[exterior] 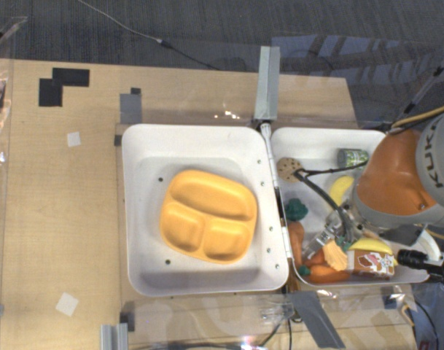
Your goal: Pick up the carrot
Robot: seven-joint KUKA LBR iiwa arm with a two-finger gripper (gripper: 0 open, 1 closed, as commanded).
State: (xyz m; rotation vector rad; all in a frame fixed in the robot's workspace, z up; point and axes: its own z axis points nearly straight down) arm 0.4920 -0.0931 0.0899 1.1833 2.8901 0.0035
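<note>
The carrot (297,242) lies along the left wall of the right bin (318,138), near its front corner. The gripper (329,235) hangs just to its right, among other toys; whether its jaws are parted cannot be told.

My arm shows a broad orange band (394,177) above grey metal at the frame's right. Two glossy white plastic bins (138,217) sit on a pale tan wooden bench (54,217). A yellow three-part plastic tray (207,214) lies left; lower right, an orange tapered carrot (297,240) beside a dark green toy (296,209).
</note>
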